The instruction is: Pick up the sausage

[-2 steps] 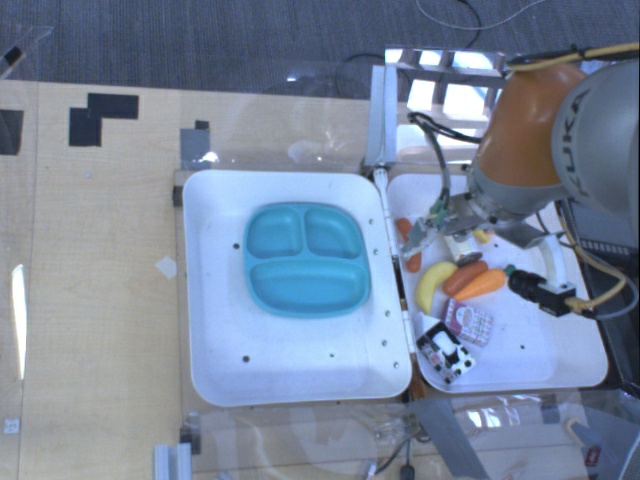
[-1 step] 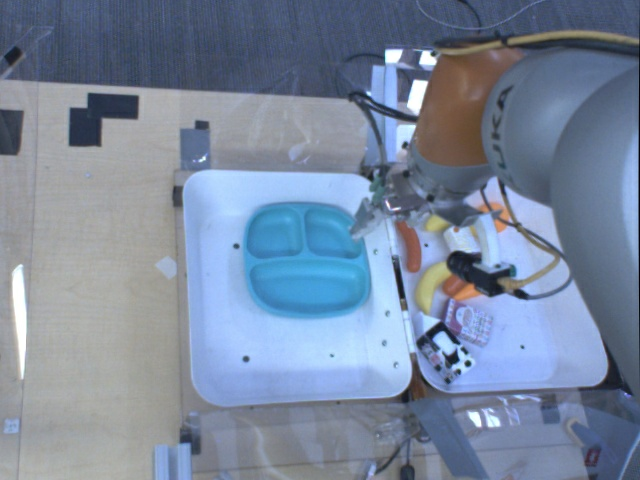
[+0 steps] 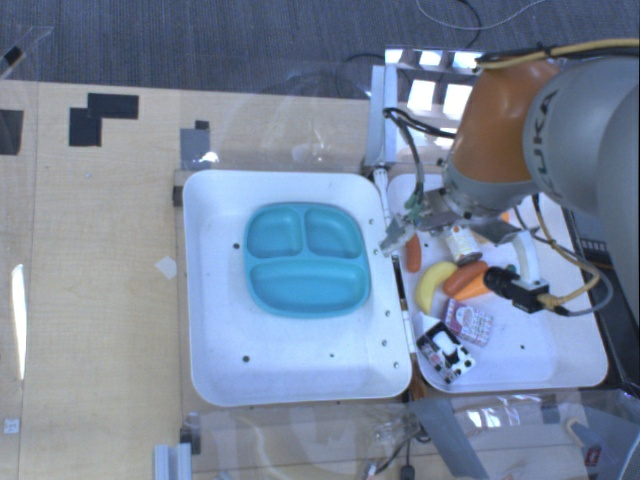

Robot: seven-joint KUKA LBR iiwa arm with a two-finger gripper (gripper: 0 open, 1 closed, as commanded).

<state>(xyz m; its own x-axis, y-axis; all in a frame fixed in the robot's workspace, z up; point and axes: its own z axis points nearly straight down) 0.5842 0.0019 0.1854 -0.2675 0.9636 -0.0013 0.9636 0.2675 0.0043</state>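
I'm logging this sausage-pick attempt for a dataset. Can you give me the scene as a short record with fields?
left bin: white bin, holds a blue divided plate
right bin: white bin, holds the small items
sausage: reddish sausage, near the right bin's left wall
nearby items: yellow banana, orange carrot, pink checked packet, black-and-white item
arm: grey arm with orange band, reaching over the right bin
gripper: gripper, right beside the sausage's upper end
grasp state: cannot tell
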